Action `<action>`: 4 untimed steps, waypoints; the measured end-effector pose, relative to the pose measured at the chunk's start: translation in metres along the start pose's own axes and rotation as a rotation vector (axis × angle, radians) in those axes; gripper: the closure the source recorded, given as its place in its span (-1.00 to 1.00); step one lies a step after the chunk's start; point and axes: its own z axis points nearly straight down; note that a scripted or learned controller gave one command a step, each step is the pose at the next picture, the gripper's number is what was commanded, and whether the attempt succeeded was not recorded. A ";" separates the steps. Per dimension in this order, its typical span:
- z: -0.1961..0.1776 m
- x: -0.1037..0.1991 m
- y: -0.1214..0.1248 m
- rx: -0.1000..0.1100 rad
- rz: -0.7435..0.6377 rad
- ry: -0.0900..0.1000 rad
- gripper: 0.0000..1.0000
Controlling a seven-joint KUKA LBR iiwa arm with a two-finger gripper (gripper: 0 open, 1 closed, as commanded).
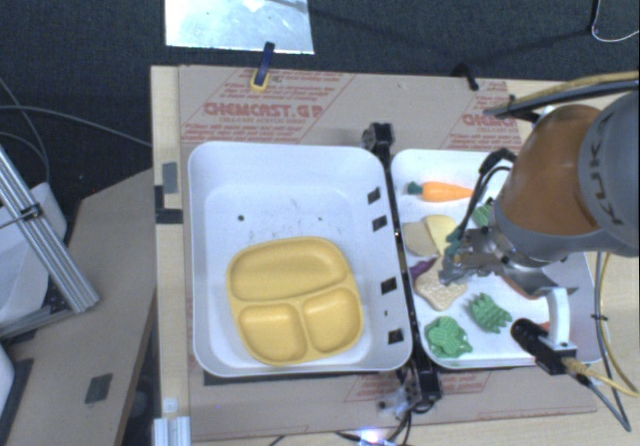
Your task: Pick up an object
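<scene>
While the small toys lie scattered in the right bin (415,166), a carrot (446,191) at the far end and two green pieces (448,336) near the front, the gripper (455,266) hangs low over a tan piece (437,289). A yellow tray (295,299) fills the left bin (290,169).

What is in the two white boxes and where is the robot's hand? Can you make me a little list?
left bin: a yellow tray with three sections
right bin: a toy carrot, a pale slice, two green toys, a tan piece
arm: reaching over the right bin
gripper: low over the toys near the tan piece
holding something: cannot tell
</scene>
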 end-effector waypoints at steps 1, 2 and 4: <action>0.048 -0.046 0.000 0.000 0.004 -0.001 1.00; 0.046 -0.130 0.020 -0.004 0.005 -0.003 1.00; 0.087 -0.096 0.033 -0.003 0.001 -0.001 1.00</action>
